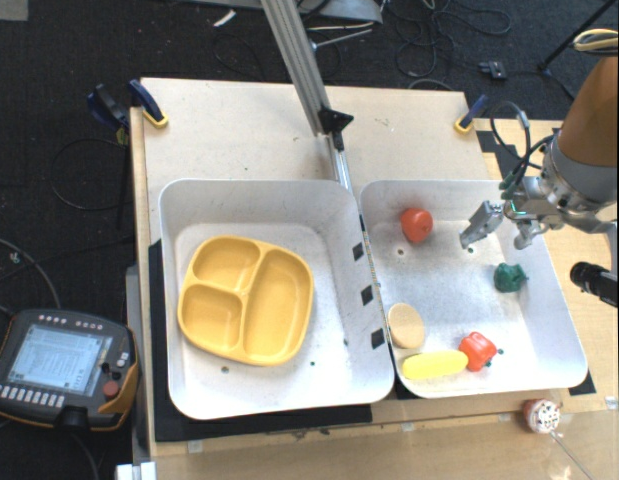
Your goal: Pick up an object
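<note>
My gripper (501, 233) hangs over the far right part of the right bin (549, 313), its two grey fingers spread open with nothing between them. A green object (510, 277) lies just below it in the bin. A red tomato-like object (417, 224) sits to the gripper's left. Near the bin's front edge lie a tan round piece (406, 325), a yellow banana-like piece (434, 365) and a red pepper-like object (478, 349).
The left bin (179, 218) holds a yellow divided plate (247, 299). A metal pole (301, 53) slants up from the divider between the bins. A teach pendant (57, 366) lies at the lower left, and a small ball (540, 416) rests on the bench front right.
</note>
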